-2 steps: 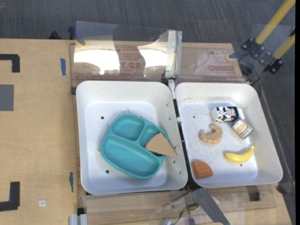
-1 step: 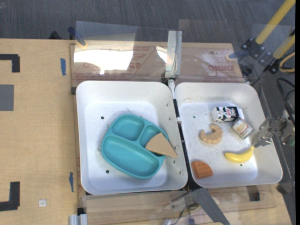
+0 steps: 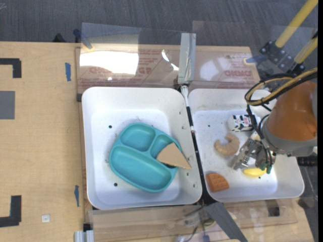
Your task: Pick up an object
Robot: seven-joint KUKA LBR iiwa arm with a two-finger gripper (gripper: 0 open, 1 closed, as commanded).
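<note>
Yellow object (image 3: 254, 172) just beside tool (image 3: 246, 159) in right bin (image 3: 290, 185); tool grip state unclear.

Yellow object (image 3: 254, 172) (half-hidden) under arm (image 3: 291, 119)

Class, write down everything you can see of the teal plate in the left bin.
The teal plate is a rounded, plastic-looking tray with three compartments: one large at the near side, two smaller at the far side. It lies face up, turned at an angle, on the floor of the left bin. A tan wedge rests across its right rim, tip toward the far side.
</note>
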